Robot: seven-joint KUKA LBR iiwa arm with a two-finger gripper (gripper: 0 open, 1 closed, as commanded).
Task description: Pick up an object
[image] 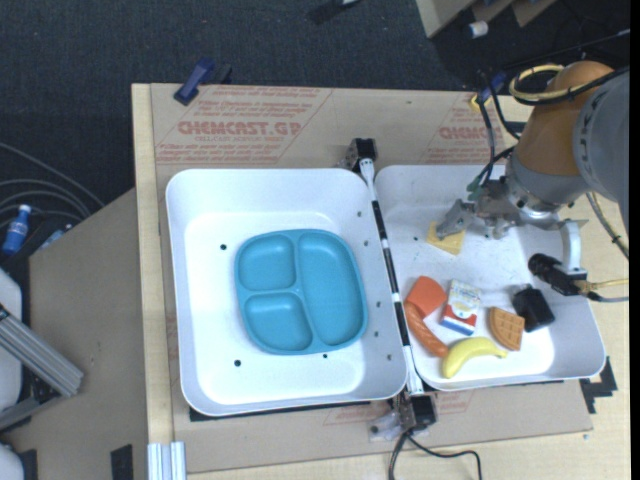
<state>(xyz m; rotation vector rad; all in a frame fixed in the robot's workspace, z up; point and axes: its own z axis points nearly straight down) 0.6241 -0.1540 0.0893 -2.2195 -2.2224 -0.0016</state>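
My gripper [466, 217] is low in the back half of the right bin [570, 360], reaching in from the right. A yellow cheese wedge [447, 239] lies just to its front left, touching or almost touching its tip. Nearer the front of that bin lie an orange-red piece [426, 295], a carrot-like stick [424, 334], a small white carton [461, 308], a banana [472, 356] and a brown waffle [506, 328]. A small black block [533, 307] rests right of the waffle.
The left bin [195, 208] holds a blue divided plate [298, 290]. A black clip [363, 152] sits at the back where the bins meet. The orange-banded arm [560, 128] crosses above the right bin's back right corner.
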